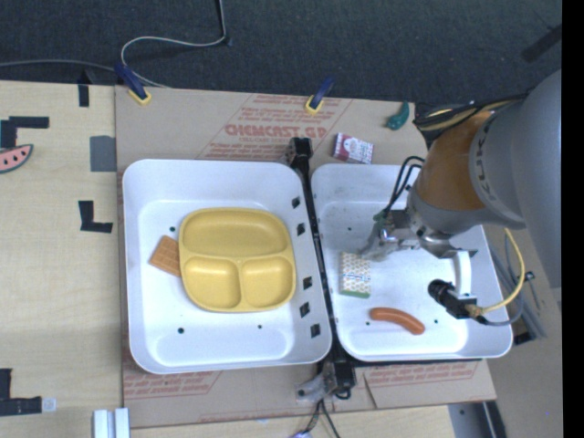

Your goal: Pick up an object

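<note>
My gripper (376,245) hangs low in the right bin (339,199), its tip just above and to the right of a small green-and-white patterned packet (355,273) lying near the bin's left wall. The packet lies flat on the bin floor, apart from the fingers. An orange-red sausage (397,319) rests at the front of the same bin. In the left bin (151,190) sits a yellow divided tray (239,257) with a brown cracker-like piece (165,255) tucked against its left edge.
The arm's grey body and orange band (452,167) cover the right bin's right half. A small red-and-white packet (351,148) lies on the cardboard behind the bins. Black clips run along the divider (308,245) between the bins.
</note>
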`<state>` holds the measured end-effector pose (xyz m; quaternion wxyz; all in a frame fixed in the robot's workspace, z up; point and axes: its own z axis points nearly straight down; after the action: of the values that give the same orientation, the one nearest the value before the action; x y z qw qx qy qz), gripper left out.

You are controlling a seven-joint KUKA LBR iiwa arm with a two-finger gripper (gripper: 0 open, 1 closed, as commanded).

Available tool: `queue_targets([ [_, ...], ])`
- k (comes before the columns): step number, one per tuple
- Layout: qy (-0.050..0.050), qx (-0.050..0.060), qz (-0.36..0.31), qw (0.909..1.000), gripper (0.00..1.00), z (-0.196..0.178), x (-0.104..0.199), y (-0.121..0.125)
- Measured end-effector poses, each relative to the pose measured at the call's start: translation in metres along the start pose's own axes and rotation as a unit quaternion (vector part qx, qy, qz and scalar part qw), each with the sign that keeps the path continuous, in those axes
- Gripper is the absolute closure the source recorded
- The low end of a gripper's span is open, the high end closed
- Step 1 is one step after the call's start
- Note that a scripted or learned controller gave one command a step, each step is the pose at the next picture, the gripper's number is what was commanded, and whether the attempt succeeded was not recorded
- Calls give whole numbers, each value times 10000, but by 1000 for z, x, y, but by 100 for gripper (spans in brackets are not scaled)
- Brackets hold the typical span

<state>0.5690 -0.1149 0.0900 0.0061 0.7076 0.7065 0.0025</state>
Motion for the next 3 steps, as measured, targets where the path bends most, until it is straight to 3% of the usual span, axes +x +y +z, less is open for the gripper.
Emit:
queue_targets([
  [1,-45,-7,20,10000,0,1,-5,-1],
  [2,18,38,-17,10000,0,4,-14,36],
  [3,16,41,-9,10000,0,3,-10,-31],
])
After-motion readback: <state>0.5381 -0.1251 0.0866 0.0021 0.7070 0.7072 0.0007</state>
